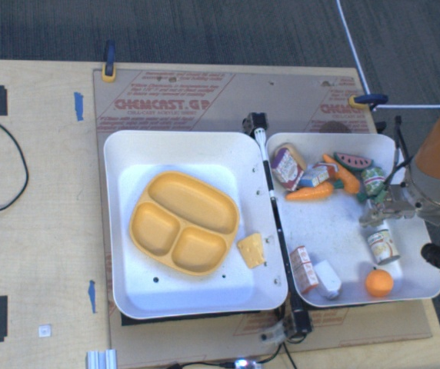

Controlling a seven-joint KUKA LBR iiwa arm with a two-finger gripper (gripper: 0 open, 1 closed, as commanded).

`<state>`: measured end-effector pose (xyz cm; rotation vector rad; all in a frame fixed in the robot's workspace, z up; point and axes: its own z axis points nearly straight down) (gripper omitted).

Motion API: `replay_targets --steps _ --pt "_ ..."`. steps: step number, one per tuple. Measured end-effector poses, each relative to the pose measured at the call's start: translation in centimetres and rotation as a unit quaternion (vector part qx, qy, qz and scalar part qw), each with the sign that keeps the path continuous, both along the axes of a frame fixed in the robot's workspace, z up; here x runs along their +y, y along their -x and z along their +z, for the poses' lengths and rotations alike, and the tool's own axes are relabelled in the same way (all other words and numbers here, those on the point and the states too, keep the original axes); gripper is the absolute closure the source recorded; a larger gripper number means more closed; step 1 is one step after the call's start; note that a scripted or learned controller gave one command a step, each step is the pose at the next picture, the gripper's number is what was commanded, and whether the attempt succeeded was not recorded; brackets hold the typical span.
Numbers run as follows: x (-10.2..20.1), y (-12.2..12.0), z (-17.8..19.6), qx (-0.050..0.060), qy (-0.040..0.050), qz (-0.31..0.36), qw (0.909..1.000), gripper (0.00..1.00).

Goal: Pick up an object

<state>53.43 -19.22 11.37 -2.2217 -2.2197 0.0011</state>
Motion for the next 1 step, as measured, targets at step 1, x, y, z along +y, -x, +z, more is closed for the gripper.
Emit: replay_targets --steps 1 --pt "0.06 -0.02 -0.01 0.0 -0.0003 0.0 1.0 0.0"
